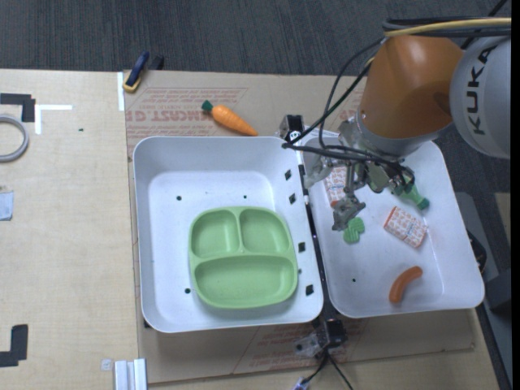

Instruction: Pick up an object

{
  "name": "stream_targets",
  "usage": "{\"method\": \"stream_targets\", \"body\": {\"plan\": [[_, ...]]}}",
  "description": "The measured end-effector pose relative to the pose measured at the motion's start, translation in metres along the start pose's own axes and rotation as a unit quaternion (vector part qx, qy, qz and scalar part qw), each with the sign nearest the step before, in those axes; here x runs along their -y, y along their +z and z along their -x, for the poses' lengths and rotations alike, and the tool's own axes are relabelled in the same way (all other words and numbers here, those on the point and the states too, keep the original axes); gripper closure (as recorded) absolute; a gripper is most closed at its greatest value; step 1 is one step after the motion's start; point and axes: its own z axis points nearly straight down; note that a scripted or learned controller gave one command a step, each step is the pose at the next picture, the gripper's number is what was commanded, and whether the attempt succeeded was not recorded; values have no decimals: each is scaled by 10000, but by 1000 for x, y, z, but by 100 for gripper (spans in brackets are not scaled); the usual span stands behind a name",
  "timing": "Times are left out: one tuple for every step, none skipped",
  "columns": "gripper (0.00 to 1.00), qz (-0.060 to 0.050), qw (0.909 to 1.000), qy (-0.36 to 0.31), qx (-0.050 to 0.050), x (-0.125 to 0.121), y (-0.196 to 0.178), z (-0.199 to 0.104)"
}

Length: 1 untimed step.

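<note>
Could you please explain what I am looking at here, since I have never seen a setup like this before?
This is one photo from a camera fixed above a workbench, looking down at a slant. The big grey and orange shape at the upper right is a robot arm, reaching in from the right. Its gripper hangs over the right bin, one of two shallow white bins side by side.

The left bin contains a green divided plate. In the right bin lie small toy items: a green piece just below the gripper, a red-and-white packet, an orange sausage and another green item partly under the arm. A toy carrot lies on the cardboard behind the bins.

I cannot tell from this picture whether the gripper holds anything.
</note>
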Motion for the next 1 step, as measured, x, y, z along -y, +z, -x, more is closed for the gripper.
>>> {"method": "stream_targets", "body": {"plan": [[0, 0, 10000, 0, 0, 0, 0, 0]]}}
